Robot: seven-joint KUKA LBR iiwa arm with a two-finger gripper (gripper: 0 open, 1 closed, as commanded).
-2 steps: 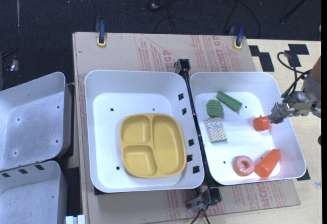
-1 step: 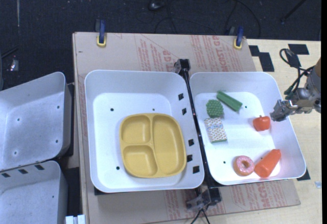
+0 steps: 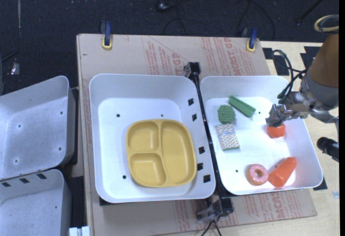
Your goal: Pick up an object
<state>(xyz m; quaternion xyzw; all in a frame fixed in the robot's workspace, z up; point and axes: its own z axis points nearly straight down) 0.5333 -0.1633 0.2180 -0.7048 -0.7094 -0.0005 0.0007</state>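
Observation:
The right bin [image 3: 302, 138] holds several small objects. A green stick [image 3: 241, 105] lies toward the back, with a green knobbly ball [image 3: 227, 114] beside it and a patterned flat packet [image 3: 227, 137] just in front of that. A pink donut [image 3: 257, 174] and an orange cone-shaped piece [image 3: 283, 171] lie near the front wall. A small red-orange block [image 3: 276, 131] rests on the bin floor at the right. My gripper [image 3: 276, 118] hangs directly over that block, its tip at the block's top edge; whether it touches the block is unclear.
The left bin [image 3: 102, 122] holds a yellow divided plate [image 3: 160, 152]. A black divider [image 3: 202, 127] runs between the two bins. The arm [image 3: 323, 76] comes in over the right bin's right wall. Spare white bin lids [image 3: 32, 122] lie off the bench to the left.

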